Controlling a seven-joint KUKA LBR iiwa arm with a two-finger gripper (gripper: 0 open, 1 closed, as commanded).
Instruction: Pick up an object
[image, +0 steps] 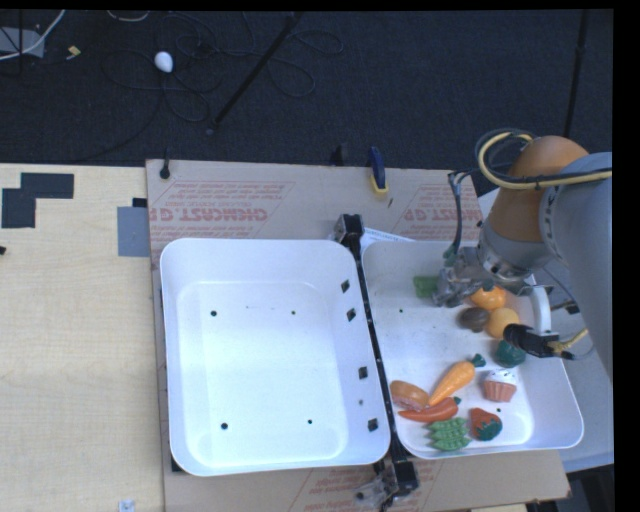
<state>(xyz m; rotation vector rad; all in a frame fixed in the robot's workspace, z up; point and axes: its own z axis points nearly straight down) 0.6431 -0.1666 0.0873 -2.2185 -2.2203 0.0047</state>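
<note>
The right bin (555, 432) holds several toy foods. Low in it lie a carrot (452, 380), a pink cupcake (498, 386), a sausage (407, 392), a red chilli (430, 411), a green leafy piece (449, 435) and a strawberry (486, 423). Higher up sit a green piece (426, 286), an orange fruit (490, 297), a brown piece (472, 319), a yellow-orange fruit (503, 322) and a teal piece (510, 352). My gripper (452, 289) is down in the bin's upper part, just right of the green piece and left of the orange fruit.
The left bin (185, 350) lies beside the right one, with a black divider clamp (362, 330) between them. Both rest on a cardboard sheet (250, 205). A blue clip (378, 170) stands at the cardboard's back edge. The arm's grey body (590, 240) covers the bin's right rim.
</note>
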